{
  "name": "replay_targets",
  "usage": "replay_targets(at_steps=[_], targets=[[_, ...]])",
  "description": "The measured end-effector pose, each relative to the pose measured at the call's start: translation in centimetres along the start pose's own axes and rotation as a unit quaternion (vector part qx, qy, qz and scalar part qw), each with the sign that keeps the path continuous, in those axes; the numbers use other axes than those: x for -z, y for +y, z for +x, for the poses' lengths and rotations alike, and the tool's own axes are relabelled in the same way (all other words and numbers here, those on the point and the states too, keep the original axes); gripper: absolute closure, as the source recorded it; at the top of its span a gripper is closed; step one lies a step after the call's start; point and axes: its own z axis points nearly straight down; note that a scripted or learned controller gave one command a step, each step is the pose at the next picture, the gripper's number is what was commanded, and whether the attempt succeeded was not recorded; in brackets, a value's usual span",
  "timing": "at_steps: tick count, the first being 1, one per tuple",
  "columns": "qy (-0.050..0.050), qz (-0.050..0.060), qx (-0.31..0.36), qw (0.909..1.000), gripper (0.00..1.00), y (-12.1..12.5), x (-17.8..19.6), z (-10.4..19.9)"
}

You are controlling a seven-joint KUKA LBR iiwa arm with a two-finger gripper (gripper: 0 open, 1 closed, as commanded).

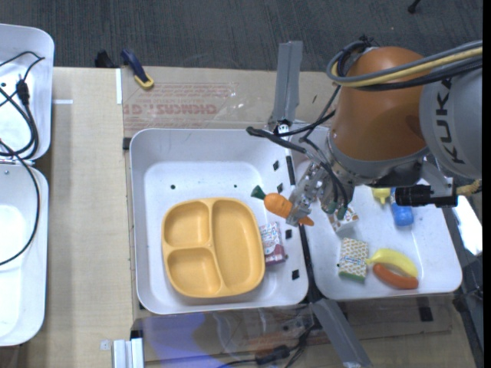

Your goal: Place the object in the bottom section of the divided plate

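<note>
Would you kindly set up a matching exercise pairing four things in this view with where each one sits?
Things:
1. divided plate
2. toy carrot
3. banana
4. blue block

Places:
A. right bin, near its front edge, above a red sausage
B. left bin, yellow, taking up most of its floor
C. right bin, close under the arm's orange band
D. by the wall between the bins, at the gripper

Pairs: 1-B, 2-D, 3-A, 4-C

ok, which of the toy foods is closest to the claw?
The carrot, orange with a green top, right at the claw over the bins' shared edge. The banana and sausage lie farther off in the right bin.
</note>
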Motion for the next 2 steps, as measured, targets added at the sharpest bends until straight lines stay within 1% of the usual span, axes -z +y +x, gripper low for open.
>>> replay_targets(at_steps=[1, 2], targets=[[0.000, 0.000, 0.000, 1.0000, 0.00, 0.0, 0.0, 0.0], [0.001, 0.000, 0.066, 0.9978, 0.00, -0.2, -4.8, 0.5]])
